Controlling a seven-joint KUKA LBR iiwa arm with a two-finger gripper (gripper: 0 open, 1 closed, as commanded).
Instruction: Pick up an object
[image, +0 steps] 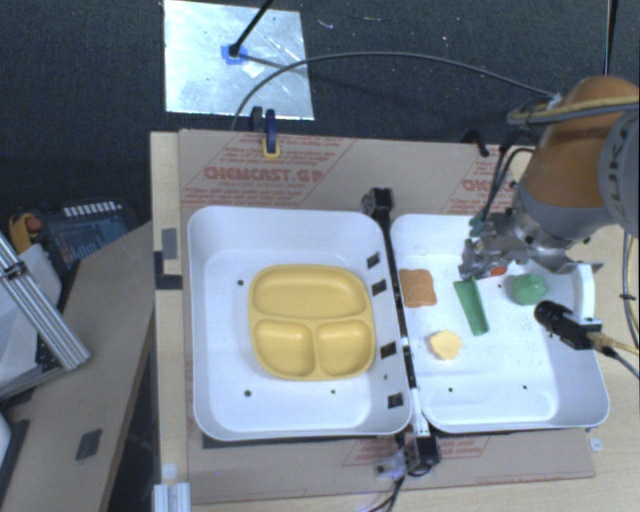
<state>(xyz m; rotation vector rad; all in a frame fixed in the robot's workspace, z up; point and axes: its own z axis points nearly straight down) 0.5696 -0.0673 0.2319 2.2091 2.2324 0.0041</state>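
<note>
- Camera view gives me both white bins side by side on the bench (170, 300), seen from above at a slant.
- I see the left bin (215, 400) holding a yellow divided tray (310, 320), lying flat near its middle, with one long compartment at the back and two smaller ones in front.
- I see four loose objects in the right bin (500, 410): a brown flat piece (417, 288) near the divider, a green bar (471, 306) just right of it and running front to back, a yellow chunk (445, 345) in front of those two, and a green rounded object (525, 289) further right.
- The arm (580, 160) reaches in from the right, its orange band high over the bin's back right corner.
- The gripper (484, 262) sits low over the back of the right bin, just above the far end of the green bar and left of the green rounded object.
- I cannot tell from this angle how wide it stands, and I see nothing clearly held in it.
- All four objects appear to rest on the bin floor, apart from one another.
</note>
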